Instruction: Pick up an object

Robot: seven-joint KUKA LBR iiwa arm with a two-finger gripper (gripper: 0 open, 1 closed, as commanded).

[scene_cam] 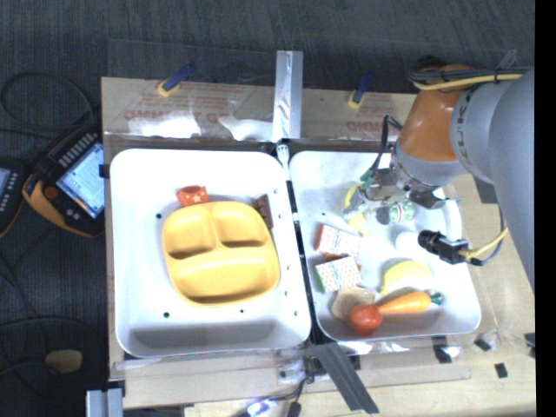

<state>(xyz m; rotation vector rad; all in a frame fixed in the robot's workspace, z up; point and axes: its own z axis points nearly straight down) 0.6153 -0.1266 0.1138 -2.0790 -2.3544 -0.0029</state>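
My gripper (pixel 380 189) hangs low over the back half of the right bin (pixel 465 315), below the orange wrist band. Right under it lie a small yellow piece (pixel 352 200) and a green-and-white can (pixel 401 212). Nearer the front of that bin are two small cartons (pixel 331 240) (pixel 338 274), a pale yellow fruit (pixel 406 274), an orange carrot (pixel 404 302), a red tomato (pixel 366 319) and a slice of bread (pixel 349 300). Nothing is seen lifted off the bin floor.
The left bin (pixel 130 259) holds a yellow divided tray (pixel 221 252), a red item (pixel 192 195) at the tray's back edge and a brown piece (pixel 263 209) near the wall between the bins. A black cable plug (pixel 437 243) hangs over the right bin's right side.
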